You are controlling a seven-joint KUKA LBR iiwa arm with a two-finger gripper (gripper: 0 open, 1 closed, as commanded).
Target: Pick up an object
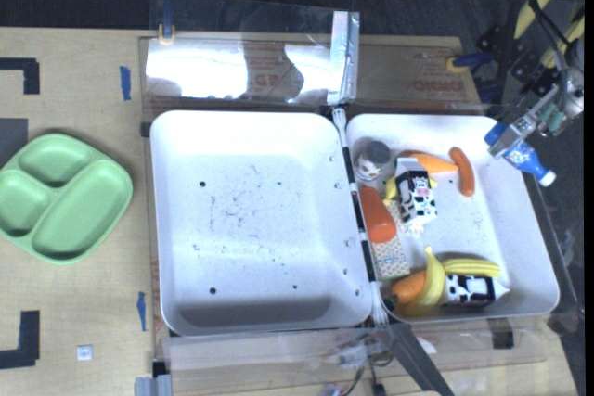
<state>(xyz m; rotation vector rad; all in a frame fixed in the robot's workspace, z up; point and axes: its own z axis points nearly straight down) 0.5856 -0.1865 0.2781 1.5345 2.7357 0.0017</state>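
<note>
Jaws (529, 148) at the right bin's (520, 227) rim clasp a blue plastic bottle (522, 153).

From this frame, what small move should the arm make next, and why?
Probably move the gripper leftward and down over the right bin. It sits at the bin's upper right rim, off the pile; the nearest item is the orange sausage-shaped toy.
</note>
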